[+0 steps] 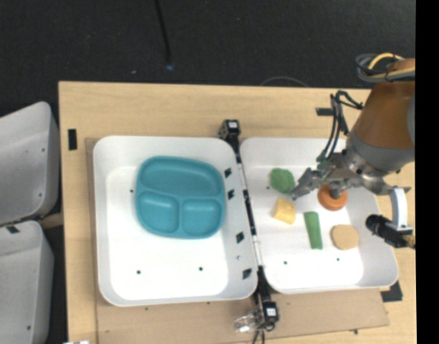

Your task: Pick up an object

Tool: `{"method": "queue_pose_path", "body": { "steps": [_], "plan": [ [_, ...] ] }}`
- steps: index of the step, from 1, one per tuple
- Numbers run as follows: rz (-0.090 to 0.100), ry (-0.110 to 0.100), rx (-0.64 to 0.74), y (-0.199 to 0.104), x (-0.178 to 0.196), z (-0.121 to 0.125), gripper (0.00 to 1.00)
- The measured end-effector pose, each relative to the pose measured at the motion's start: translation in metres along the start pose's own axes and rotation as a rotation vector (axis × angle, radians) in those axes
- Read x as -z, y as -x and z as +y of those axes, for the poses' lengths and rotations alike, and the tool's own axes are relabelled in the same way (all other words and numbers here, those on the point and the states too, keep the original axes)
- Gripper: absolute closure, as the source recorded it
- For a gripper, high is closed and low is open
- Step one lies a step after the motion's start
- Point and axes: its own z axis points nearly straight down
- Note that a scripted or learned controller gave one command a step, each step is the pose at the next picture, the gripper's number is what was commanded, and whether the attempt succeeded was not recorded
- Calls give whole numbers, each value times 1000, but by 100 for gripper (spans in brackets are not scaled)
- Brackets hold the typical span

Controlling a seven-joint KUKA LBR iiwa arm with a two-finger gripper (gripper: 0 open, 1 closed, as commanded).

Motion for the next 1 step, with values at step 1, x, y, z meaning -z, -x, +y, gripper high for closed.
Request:
{"method": "queue_pose_path", "body": {
  "steps": [1],
  "plan": [
    [0,-3,-4,-6,-48,-7,0]
  ]
}}
